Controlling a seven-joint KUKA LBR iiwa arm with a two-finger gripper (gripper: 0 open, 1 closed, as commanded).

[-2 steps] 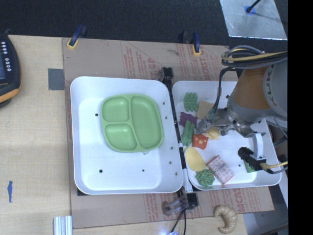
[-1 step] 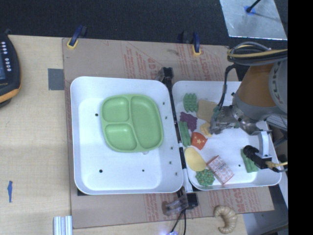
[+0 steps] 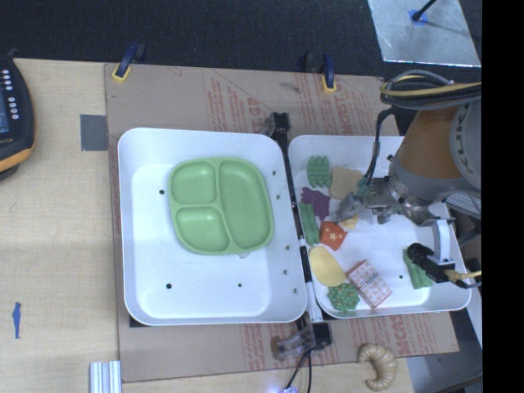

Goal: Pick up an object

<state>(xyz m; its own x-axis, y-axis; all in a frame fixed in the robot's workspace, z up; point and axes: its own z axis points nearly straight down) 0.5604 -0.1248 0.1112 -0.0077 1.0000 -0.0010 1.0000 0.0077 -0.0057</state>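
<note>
The right bin point(image 3: 434, 301) holds several toy foods. Among them are a red tomato point(image 3: 332, 235), purple grapes point(image 3: 314, 198), a green ridged piece point(image 3: 318, 170) and a tan piece point(image 3: 346, 178). There are also a long green piece point(image 3: 308, 222), a yellow piece point(image 3: 326, 266), a broccoli point(image 3: 343, 296) and a red-and-white box point(image 3: 369, 283). My gripper point(image 3: 357, 207) reaches in from the right, low over the bin's middle, just right of the grapes and above the tomato. A small yellow piece point(image 3: 350, 222) lies right under its tip.
The left bin point(image 3: 139, 293) holds a green divided plate point(image 3: 221, 205). A green piece point(image 3: 419, 273) lies at the right bin's right side. A croissant point(image 3: 378, 365) lies on the bench in front of the right bin. A controller point(image 3: 12, 121) sits at the far left.
</note>
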